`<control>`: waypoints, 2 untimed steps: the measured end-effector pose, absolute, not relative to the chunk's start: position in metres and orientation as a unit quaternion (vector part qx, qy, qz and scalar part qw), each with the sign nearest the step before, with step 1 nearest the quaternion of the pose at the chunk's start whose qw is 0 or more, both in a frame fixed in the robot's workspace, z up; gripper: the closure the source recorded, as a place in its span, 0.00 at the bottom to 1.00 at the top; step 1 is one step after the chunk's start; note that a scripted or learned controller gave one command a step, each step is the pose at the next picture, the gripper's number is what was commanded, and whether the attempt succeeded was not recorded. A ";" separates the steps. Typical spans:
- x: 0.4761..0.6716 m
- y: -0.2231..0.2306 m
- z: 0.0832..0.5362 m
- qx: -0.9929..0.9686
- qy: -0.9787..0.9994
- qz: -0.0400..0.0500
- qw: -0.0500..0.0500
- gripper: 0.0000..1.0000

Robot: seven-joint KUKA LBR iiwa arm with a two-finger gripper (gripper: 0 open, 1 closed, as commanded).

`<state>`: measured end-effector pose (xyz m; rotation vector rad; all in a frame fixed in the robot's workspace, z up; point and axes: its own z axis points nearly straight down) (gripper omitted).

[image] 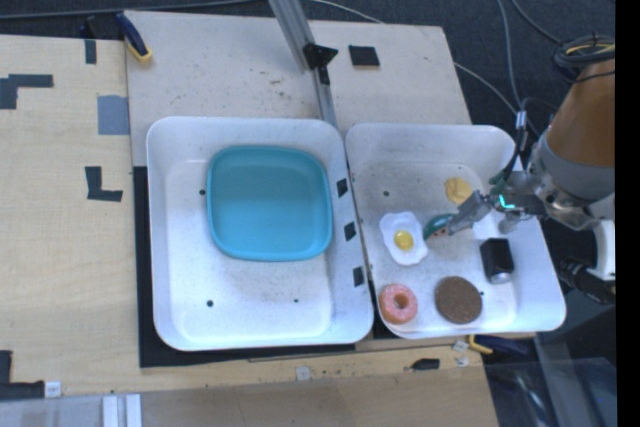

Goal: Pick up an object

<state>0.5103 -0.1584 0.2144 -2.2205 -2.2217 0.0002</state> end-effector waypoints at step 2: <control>0.505 -0.165 0.156 -0.707 -0.707 0.002 0.002 0.00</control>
